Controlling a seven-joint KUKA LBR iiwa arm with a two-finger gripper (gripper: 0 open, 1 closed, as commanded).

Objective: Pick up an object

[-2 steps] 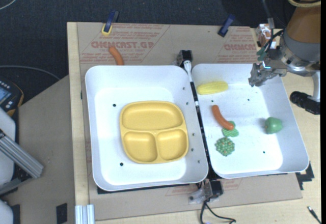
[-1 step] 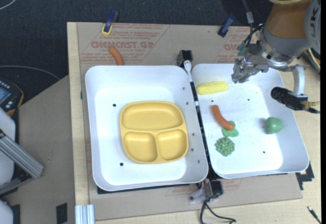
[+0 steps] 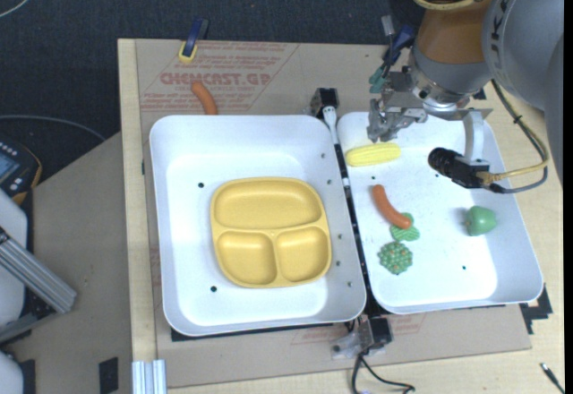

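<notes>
Hand (image 3: 387, 125) hangs at the far end of the right bin (image 3: 510, 280), just above the corn (image 3: 373, 154); whether it is apart or together cannot be told from this slant, and nothing is seen clamped in it. Corn, the nearest candidate, lies flat on the bin floor close to the inner wall, long axis across the view. It is a small yellow cob with a paler end, likely a light, stiff plastic toy with a smooth, somewhat slippery skin. Judged best taken across its narrow middle. Also in this bin: a sausage (image 3: 389, 205), a broccoli piece (image 3: 396, 256) and a green ball (image 3: 481, 220), well apart from the corn. Left bin (image 3: 179, 294) carries a yellow tray (image 3: 269, 231).
</notes>
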